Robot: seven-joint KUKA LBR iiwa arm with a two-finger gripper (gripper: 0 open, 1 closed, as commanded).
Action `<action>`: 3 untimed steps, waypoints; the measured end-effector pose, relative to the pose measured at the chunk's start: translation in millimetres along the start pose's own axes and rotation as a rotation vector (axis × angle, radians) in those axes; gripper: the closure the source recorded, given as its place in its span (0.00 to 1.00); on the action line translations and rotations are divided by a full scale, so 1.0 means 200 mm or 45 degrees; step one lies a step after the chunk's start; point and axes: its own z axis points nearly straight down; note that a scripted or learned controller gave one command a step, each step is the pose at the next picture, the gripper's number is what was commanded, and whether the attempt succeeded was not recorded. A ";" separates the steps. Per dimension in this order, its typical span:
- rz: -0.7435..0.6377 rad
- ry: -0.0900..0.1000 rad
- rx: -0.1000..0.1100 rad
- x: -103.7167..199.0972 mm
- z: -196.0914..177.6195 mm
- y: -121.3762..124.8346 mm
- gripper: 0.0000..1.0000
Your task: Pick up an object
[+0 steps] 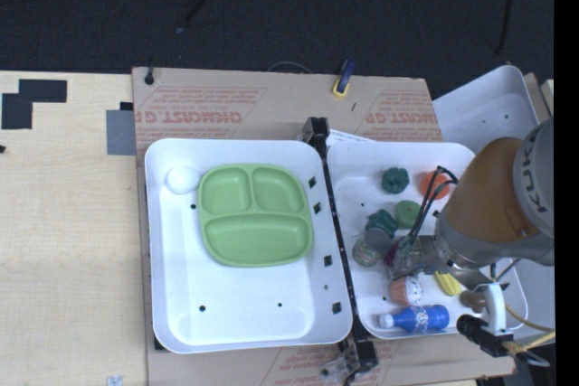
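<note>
The left bin (pixel 172 321) holds a green divided plate (pixel 255 214) and, left of the plate, a white ball (pixel 182 180), both well apart from the work. Right of the plate, the right bin (pixel 362 172) gathers the small pickable objects (pixel 394 221), so the gripper (pixel 409 259) hangs low among them; whether its fingers are spread or clasp anything, I cannot tell.

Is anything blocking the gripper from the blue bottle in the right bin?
Nothing visible lies between them. The gripper hangs over the right bin, with the blue bottle just below it in the camera view and a small pinkish object alongside.
</note>
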 end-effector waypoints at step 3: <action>-0.009 -0.002 -0.001 -0.06 -0.65 0.04 1.00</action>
